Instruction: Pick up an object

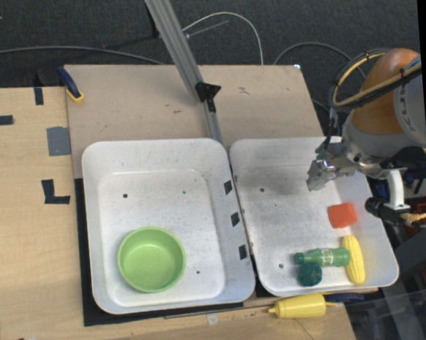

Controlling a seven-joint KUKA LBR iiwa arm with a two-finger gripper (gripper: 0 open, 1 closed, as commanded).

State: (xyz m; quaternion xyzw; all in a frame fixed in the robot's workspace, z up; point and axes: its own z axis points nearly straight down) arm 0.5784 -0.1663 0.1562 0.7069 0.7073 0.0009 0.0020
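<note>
Tool (318, 177): held over the far right part of the right bin (274, 197); whether it is open or closed cannot be told.
Red block (341, 215): lying in the right bin, just near of the tool.
Corn cob (353, 258): lying near the bin's right corner, beside a green bottle (319, 258).
Left bin (102, 211): a green bowl (152, 259) is seen in its near part.
Bench (27, 239): a yellow bottle (301, 307) is laid just outside the right bin.

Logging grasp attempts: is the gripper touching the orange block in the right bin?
Apart. The camera view shows the gripper hanging over bare bin floor, with a clear strip of white right bin between it and the orange block lying below it in the image.
</note>
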